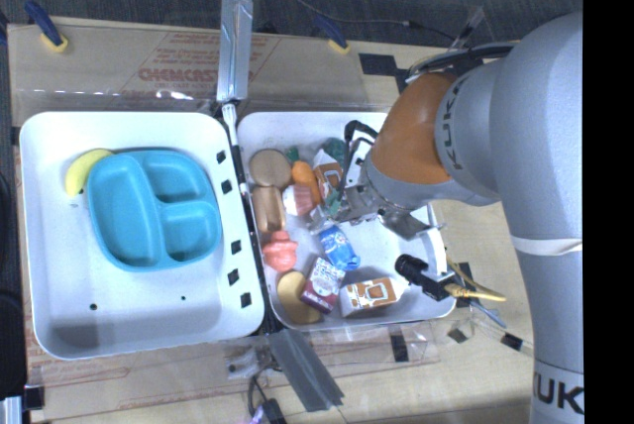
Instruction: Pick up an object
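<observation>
Grey arm over the right bin, gripper low among the clutter.
Its tip sits near the bin's middle, touching or just above an orange-topped item; a blue packet lies just below it toward the near rim, long axis slanting down-left, and a brown carton lies farther that way. Whether anything is gripped cannot be told. Left bin holds a blue tray and banana, well apart on the worktop.

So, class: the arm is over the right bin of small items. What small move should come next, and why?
Probably a short descent. The gripper sits low among the packed items beside the orange object and the blue packet, and nothing is visibly between its fingers.
</observation>
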Robot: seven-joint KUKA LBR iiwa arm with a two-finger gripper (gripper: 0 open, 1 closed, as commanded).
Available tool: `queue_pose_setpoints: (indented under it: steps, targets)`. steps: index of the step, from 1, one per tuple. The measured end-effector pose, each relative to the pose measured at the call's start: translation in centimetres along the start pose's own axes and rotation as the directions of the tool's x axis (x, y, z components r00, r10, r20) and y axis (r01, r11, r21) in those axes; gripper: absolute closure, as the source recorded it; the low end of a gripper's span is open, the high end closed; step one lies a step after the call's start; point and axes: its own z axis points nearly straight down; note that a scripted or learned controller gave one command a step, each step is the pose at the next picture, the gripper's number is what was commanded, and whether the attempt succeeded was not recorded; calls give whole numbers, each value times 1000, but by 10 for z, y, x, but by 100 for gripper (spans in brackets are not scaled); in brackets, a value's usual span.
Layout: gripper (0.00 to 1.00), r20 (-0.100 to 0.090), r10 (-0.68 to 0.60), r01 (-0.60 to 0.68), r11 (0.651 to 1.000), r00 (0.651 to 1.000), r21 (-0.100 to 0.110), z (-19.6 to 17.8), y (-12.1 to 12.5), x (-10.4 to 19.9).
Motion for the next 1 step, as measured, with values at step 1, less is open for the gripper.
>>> queue_pose_setpoints:
  steps: [1]
  targets:
    - [100, 2, 72, -72, 997, 997, -13, -158, 24, 57]
